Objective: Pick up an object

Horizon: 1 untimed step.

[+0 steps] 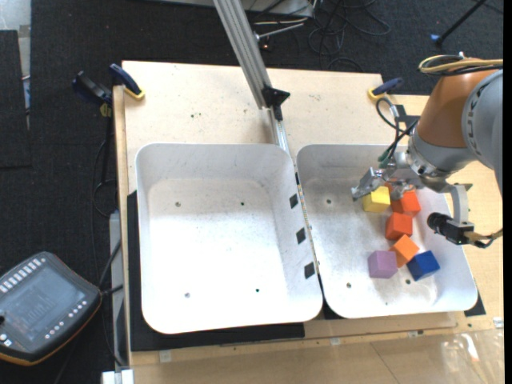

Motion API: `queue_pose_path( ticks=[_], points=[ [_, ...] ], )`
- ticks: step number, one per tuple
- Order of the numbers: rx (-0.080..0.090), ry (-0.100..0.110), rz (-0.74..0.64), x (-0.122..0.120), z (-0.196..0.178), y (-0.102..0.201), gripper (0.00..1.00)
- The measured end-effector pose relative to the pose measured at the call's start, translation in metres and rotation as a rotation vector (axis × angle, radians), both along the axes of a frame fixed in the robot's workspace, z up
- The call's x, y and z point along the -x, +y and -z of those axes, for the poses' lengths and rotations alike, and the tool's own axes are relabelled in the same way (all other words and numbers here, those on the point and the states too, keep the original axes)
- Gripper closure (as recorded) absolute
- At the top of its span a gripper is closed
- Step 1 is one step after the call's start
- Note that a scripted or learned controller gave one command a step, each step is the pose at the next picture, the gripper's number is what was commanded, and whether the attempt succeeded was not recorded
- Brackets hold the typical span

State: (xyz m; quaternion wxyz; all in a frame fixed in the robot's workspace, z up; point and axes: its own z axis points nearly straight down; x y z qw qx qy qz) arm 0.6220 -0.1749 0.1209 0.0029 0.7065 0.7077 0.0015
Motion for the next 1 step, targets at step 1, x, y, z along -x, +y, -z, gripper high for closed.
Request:
queue_pose_path(
  ticks=[1],
  points=[
    [0.0,0.003,0.0,0.0008,-0.007,0.0001,1.0]
  ],
)
